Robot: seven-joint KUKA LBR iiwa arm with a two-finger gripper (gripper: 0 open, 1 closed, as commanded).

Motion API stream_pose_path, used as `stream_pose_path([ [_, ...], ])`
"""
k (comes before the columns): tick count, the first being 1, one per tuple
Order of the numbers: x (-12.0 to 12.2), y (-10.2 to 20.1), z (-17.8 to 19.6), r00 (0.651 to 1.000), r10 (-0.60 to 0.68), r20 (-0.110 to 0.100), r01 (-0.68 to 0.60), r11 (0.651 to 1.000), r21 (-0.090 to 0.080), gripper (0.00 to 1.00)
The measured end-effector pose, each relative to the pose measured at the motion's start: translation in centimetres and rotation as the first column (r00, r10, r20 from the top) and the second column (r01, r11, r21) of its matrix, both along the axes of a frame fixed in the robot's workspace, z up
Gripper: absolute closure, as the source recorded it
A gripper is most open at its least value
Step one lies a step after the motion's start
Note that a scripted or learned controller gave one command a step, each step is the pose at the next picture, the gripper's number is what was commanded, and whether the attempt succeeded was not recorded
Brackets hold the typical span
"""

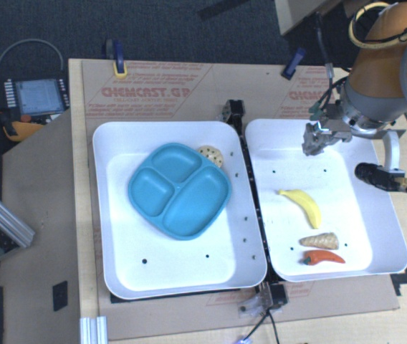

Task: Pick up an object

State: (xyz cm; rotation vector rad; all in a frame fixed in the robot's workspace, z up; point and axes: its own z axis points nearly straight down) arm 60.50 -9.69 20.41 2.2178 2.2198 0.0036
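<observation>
Yellow banana suits best: the gripper (finger spread impossible to tell) should descend squarely over its middle.

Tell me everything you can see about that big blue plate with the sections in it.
The blue divided plate looks like smooth matte plastic, rounded at the corners, moulded into three compartments: two smaller ones at its far side and one larger one nearer the camera. It lies flat, turned at an angle, in the left white bin, roughly in the middle. All three compartments look bare. A round tan cookie-like item peeks out from its far right edge, seemingly touching it.
</observation>
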Motion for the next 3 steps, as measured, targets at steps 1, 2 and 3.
stream_pose_path([
  [1, -0.6, 5.9, 0.8, 1.0, 0.006, -0.005, -0.006, 1.0, 0.004, 1.0],
  [2, 0.3, 12.3, 1.7, 1.0, 0.007, -0.001, -0.007, 1.0, 0.004, 1.0],
  [3, 0.8, 17.3, 0.9, 1.0, 0.005, -0.002, -0.005, 1.0, 0.002, 1.0],
])
